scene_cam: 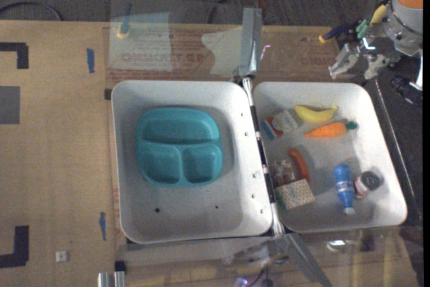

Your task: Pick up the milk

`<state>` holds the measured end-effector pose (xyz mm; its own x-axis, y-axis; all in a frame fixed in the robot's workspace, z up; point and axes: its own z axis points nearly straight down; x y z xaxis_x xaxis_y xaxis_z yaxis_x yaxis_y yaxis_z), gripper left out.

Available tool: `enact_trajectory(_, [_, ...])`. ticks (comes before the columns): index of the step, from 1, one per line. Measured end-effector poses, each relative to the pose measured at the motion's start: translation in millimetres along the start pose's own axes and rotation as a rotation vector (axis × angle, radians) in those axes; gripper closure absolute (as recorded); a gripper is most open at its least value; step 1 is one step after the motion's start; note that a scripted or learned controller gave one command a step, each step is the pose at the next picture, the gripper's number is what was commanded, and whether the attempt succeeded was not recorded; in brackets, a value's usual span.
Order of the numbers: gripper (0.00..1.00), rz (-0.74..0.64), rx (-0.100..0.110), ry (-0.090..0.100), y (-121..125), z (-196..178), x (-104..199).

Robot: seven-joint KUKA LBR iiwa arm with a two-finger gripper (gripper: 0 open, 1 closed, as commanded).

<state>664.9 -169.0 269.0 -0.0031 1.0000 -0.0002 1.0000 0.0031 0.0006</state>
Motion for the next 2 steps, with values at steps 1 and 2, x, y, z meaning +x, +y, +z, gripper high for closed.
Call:
enact_trajectory(1, [0.00,0.032,-0.002,-0.002,-62,-161,-49])
enact_trajectory(2, [1.00,0.027,-0.007,-0.007,-61,-172,-46])
